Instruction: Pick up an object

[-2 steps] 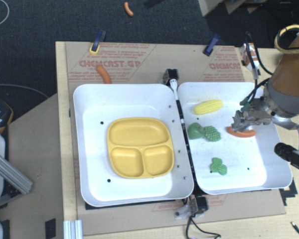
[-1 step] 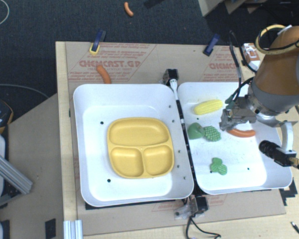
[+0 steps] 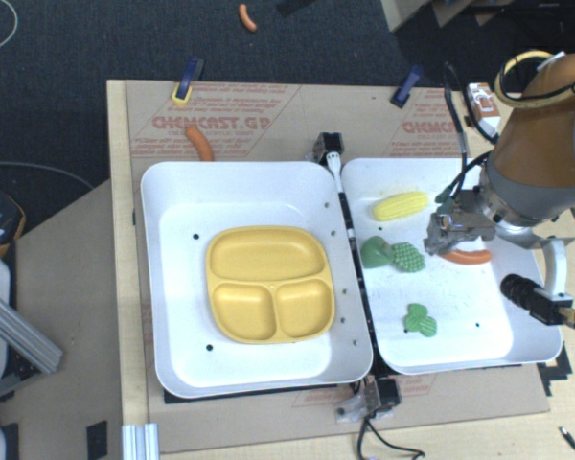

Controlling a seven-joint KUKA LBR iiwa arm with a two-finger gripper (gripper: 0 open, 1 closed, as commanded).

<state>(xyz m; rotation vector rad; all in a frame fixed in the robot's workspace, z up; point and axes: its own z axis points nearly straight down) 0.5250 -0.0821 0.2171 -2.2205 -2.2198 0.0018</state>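
Claw low in the right bin
I see my claw point(image 3: 454, 235) at frame right over a smooth orange sausage point(image 3: 470, 254); grip unclear. Bumpy yellow corn point(image 3: 402, 206) lies upper left of it

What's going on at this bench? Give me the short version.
A grey robot arm reaches in from the right over the right bin, with its gripper low beside an orange sausage. Toy corn and green vegetables also lie in that bin. The left bin holds a yellow divided plate. Nothing is visibly lifted.
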